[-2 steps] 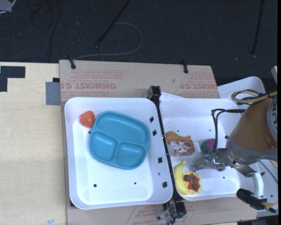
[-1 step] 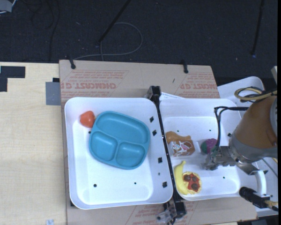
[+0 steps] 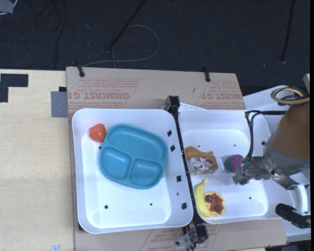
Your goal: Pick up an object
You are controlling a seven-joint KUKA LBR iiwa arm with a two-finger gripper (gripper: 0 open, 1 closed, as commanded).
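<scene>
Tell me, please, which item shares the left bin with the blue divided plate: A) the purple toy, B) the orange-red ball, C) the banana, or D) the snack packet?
B: the orange-red ball lies by the upper left rim of the blue divided plate in the left bin, while the other three items lie in the right bin.

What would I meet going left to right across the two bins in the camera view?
Orange ball → blue divided plate → brown snack packet → purple toy → tool. The banana and the yellow piece with red spots sit below the packet, overlapping it in the order, so they are left out.
</scene>
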